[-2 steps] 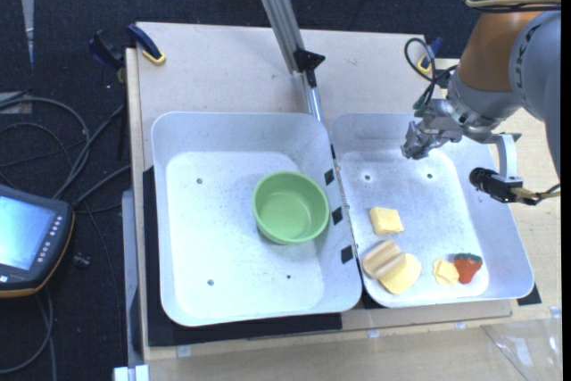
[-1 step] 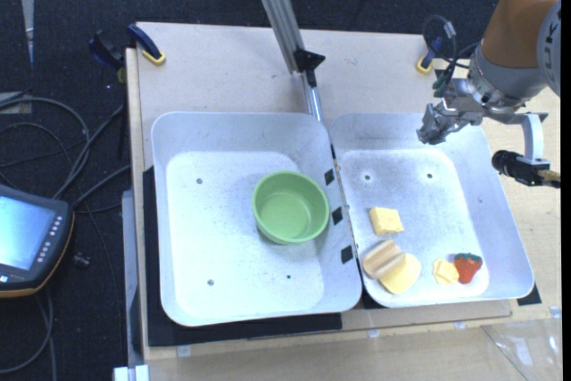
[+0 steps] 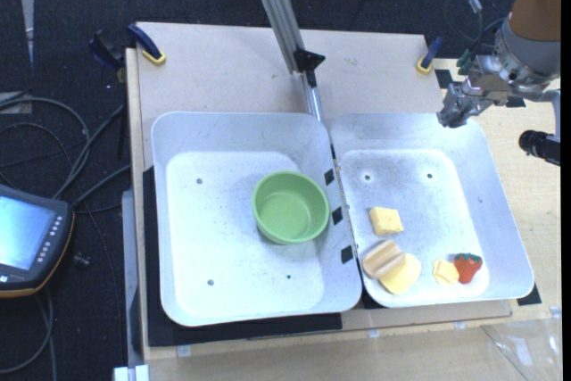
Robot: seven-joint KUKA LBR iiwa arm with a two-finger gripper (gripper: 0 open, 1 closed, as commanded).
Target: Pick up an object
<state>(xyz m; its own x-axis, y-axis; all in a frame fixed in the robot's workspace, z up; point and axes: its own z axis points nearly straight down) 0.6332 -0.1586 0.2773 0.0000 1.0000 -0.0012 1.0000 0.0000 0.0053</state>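
Green plastic catches our eye first: a round bowl (image 3: pixel 290 208) sits upright in the left bin (image 3: pixel 192 281), toward that bin's right side, close to the wall it shares with its neighbour. We see both white bins side by side on the pale bench (image 3: pixel 223 67), their inner rims touching along the middle.

We find the smaller things in the right bin (image 3: pixel 428 165), gathered near its front edge. A yellow block (image 3: pixel 385 220) lies nearest the middle of that bin. Just in front of it, a tan piece (image 3: pixel 379 256) and a rounded yellow piece (image 3: pixel 401 273) lie touching each other. Toward the front right corner, a small yellow chunk (image 3: pixel 445 271) rests against a red strawberry-like toy (image 3: pixel 467 266).

We see the gripper (image 3: pixel 452 116) hanging over the back right corner of the right bin, above its rim, well apart from all the pieces. Its dark fingers blur together against the rim, so we cannot tell whether they are spread or closed; nothing is visible between them.
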